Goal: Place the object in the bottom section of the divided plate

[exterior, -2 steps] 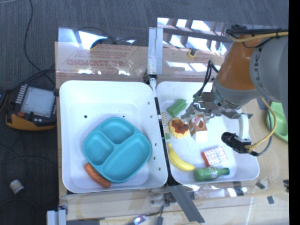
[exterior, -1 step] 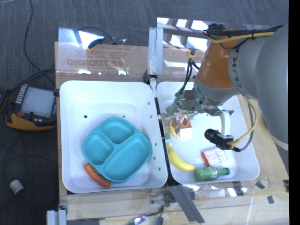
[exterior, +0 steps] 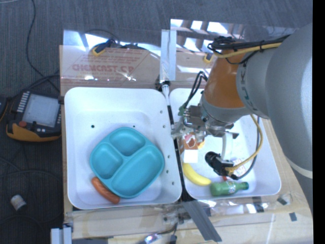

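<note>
The object to be moved cannot be told for certain; a yellow banana (exterior: 196,175) and a green bottle (exterior: 228,188) are seen in the right bin (exterior: 269,179), just below the hand (exterior: 195,136). The divided plate (exterior: 127,161) lies leftward, in the left bin (exterior: 81,116). The hand's state cannot be told.

A blue divided plate (exterior: 127,160) sits in the left bin (exterior: 76,136) with an orange carrot (exterior: 104,189) at its lower-left edge. In the right bin (exterior: 269,182), the gripper (exterior: 192,136) hangs above a banana (exterior: 195,176) and green bottle (exterior: 228,187).
</note>
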Motion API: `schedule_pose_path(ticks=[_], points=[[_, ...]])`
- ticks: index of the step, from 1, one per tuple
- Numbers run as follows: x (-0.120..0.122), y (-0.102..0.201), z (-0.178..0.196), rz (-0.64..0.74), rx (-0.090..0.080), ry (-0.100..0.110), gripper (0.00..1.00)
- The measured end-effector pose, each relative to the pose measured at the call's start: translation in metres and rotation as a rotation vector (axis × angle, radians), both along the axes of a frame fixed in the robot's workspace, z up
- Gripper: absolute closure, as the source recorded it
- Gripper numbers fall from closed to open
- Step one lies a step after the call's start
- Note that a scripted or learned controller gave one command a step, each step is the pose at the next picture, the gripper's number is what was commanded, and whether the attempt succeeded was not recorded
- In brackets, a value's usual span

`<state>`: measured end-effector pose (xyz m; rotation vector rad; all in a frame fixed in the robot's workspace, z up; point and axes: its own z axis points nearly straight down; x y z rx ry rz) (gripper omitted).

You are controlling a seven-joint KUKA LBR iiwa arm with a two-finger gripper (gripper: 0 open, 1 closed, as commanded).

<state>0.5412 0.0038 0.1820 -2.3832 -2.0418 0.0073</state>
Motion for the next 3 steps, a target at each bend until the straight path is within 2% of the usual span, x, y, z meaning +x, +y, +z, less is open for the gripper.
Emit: schedule_pose_path(ticks=[1, 2, 3], points=[[-0.028, 0.078, 0.0, 0.262, 0.001, 0.0, 1.0], [-0.006, 0.101, -0.055, 0.446, 0.0, -0.013, 1.0], [-0.007, 0.102, -0.057, 0.446, 0.0, -0.01, 0.0]])
